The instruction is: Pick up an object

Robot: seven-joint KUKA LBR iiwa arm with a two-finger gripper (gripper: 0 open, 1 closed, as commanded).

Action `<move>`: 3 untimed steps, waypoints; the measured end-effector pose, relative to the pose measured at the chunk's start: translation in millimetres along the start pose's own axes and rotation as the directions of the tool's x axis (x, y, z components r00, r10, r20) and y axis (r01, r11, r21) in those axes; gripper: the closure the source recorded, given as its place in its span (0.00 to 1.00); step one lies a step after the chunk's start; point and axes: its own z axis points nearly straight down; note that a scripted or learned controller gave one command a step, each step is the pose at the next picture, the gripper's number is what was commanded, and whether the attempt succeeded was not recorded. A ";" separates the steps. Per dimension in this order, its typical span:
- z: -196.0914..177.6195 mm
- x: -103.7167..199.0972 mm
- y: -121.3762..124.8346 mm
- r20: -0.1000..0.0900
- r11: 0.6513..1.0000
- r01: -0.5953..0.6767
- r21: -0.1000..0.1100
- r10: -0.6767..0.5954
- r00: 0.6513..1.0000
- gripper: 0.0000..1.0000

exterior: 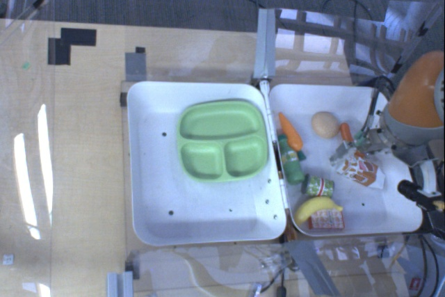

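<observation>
Just right-bin clutter: orange carrot (290, 131)

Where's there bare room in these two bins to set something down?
Left bin: bare floor all round the green divided tray, widest along the near and left sides. Right bin: crowded with a carrot, banana, can and packets; the gripper hovers there.

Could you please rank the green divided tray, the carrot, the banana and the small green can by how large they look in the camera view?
Largest to smallest:
1. green divided tray, by far
2. banana and carrot, too alike in apparent size to separate
3. small green can
</observation>
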 end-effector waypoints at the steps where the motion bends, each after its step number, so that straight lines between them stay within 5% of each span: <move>1: -12.0 1.5 3.5 0.001 1.000 0.002 -0.008 -0.002 1.000 1.00; 2: -11.9 1.4 3.4 0.001 1.000 0.003 -0.007 -0.003 1.000 0.00; 3: 0.9 16.2 39.0 0.000 0.999 0.041 0.000 -0.041 0.999 0.00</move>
